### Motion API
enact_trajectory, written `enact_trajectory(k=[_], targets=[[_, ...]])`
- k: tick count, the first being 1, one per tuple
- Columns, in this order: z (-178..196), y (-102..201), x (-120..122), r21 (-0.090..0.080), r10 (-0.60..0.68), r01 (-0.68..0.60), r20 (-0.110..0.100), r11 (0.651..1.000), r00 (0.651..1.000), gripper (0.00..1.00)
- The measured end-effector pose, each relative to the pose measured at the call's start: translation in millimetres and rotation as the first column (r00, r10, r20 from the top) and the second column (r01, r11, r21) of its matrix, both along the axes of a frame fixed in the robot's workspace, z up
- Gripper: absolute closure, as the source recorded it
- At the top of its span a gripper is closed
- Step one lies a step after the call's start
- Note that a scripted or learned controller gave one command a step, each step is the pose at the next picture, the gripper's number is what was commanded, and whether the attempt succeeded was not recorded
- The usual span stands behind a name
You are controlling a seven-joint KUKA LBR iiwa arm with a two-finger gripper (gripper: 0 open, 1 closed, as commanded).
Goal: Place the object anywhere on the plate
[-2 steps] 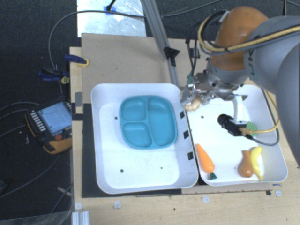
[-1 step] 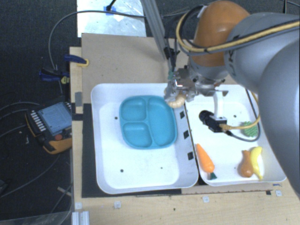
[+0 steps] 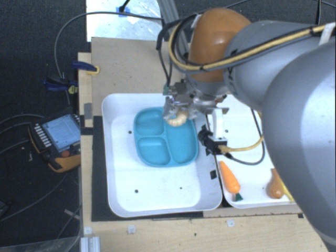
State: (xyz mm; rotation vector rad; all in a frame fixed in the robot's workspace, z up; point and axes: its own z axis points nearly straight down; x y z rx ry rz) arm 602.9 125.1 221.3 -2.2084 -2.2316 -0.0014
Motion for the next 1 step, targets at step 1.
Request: enact_trajectory(k=[1], targets=[[13.7, 28.2, 6.1, 0.0, -0.003, 0.003, 0.003, 1.0, 1.0, 1.0]])
